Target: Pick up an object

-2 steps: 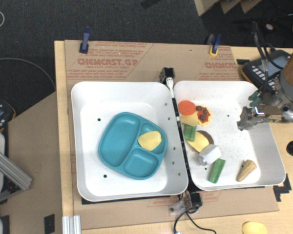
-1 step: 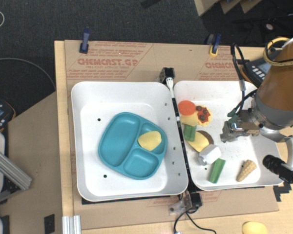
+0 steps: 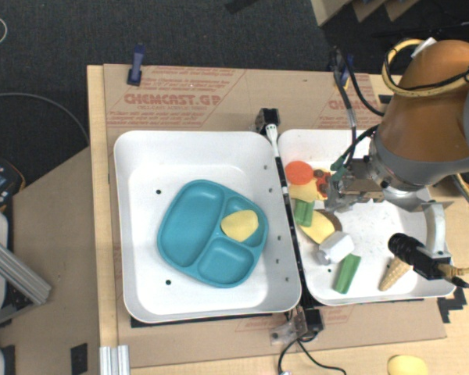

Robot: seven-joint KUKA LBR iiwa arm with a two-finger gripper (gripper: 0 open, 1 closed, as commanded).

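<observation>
My gripper [image 3: 334,198] hangs low over the left half of the right bin [image 3: 373,223], under the grey and orange arm. Just to its left lie an orange-red round piece [image 3: 298,170], a yellow block [image 3: 301,191] and a green block [image 3: 303,212]. A pale yellow piece [image 3: 316,227] sits right below the gripper. Further toward the front lie a white block [image 3: 335,248], a green cylinder [image 3: 347,273] and a tan cone [image 3: 393,273]. The arm hides part of the bin's back.
The left bin [image 3: 133,209] holds a blue divided plate [image 3: 191,233] with a yellow item [image 3: 239,225] in its upper right compartment. Both bins rest on a cardboard sheet [image 3: 180,100]. A yellow object [image 3: 404,364] lies off the bench at the bottom right.
</observation>
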